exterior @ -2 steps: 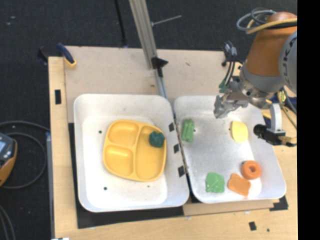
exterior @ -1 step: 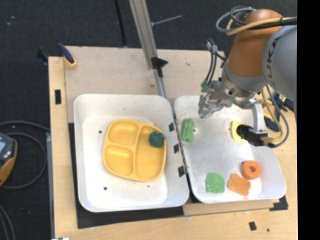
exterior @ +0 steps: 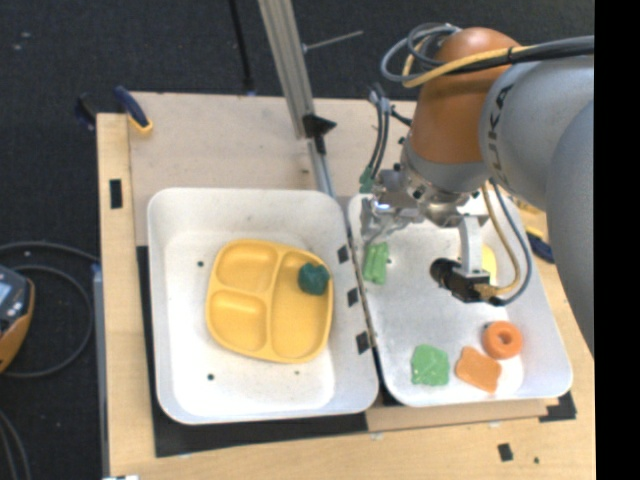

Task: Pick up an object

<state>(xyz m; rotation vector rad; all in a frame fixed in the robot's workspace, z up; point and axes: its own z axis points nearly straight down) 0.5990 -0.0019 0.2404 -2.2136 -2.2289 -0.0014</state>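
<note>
A: Tool [exterior: 378, 230] first: where does it sit against the green block [exterior: 376, 264]?

B: Right above it. The light green block lies in the right bin [exterior: 545, 353], near that bin's left wall, just under the tool's tip. Whether they touch, I cannot tell, nor whether the tool is released or clenched.

A: Arm [exterior: 470, 118]?

B: It reaches in from the right, orange band over the bin's far end, wrist pointing down.

A: Around it?

B: A green lump [exterior: 431, 366], an orange block [exterior: 478, 369] and an orange ring [exterior: 502, 339] lie near the front. The left bin [exterior: 180, 383] holds a yellow tray [exterior: 262, 303] with a dark green ball [exterior: 314, 279].
</note>
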